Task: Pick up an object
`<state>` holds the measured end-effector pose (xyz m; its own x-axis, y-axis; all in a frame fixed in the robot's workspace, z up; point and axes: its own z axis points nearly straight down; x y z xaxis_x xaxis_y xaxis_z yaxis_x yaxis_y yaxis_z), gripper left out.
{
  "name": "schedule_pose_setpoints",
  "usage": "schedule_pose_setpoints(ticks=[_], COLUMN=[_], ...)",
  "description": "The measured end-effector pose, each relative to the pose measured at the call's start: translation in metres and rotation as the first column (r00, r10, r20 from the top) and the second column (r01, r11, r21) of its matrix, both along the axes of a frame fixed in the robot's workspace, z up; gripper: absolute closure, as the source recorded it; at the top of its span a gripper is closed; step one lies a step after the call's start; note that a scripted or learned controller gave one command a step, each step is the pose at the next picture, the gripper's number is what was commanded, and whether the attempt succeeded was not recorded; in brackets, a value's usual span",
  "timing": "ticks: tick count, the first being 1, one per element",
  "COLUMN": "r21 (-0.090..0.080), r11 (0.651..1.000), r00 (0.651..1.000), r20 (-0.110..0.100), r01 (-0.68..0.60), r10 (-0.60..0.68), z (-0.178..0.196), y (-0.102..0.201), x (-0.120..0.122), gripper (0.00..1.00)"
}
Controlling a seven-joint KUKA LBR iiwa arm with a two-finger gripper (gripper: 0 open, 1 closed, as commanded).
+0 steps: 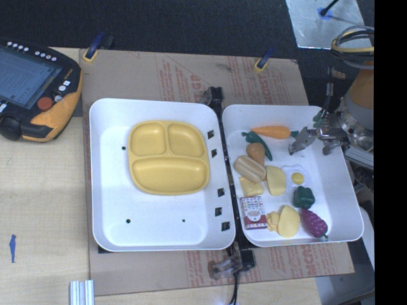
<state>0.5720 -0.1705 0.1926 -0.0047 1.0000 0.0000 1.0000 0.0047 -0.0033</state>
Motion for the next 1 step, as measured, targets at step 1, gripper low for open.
schedule_pose_setpoints(ticks=[1], r21=[0.001], r11=[1.0], r00=[1.0], r20=[-0.003], r01=[-0.005], r10=[0.005], z=[-0.0649], y=[0.0641], x=[0.0135], gripper=[0.0])
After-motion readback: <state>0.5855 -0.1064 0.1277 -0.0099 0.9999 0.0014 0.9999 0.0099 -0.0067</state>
